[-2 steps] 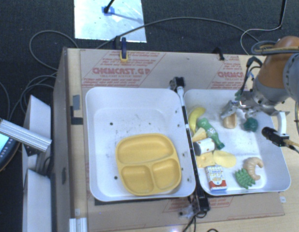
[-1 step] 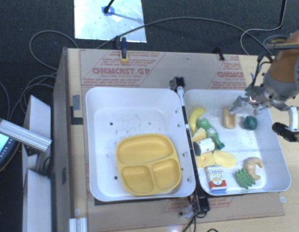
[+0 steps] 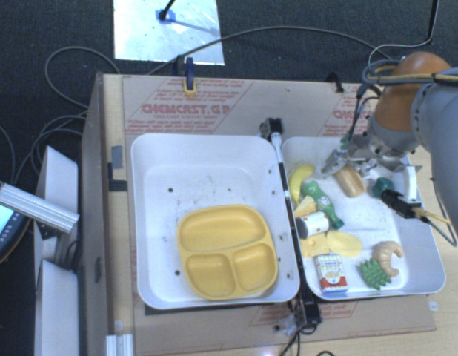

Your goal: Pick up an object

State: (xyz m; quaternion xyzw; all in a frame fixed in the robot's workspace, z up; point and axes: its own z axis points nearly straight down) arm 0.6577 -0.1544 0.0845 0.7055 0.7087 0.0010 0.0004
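The claw (image 3: 350, 170) is hanging low over the upper part of the right bin (image 3: 429, 273), apparently pinching a tan bread-roll-like piece (image 3: 350, 182) between its fingers, though contact is hard to confirm from this slant. The other toys are lying loose nearby: a banana (image 3: 299, 178), a green bottle (image 3: 323, 206), a croissant (image 3: 387, 254). The yellow divided tray (image 3: 227, 252) is sitting alone in the left bin (image 3: 162, 162), likely keeping pick and drop areas separate.

Tan bread roll (image 3: 350, 181) lies tilted near right bin's (image 3: 429, 273) far wall
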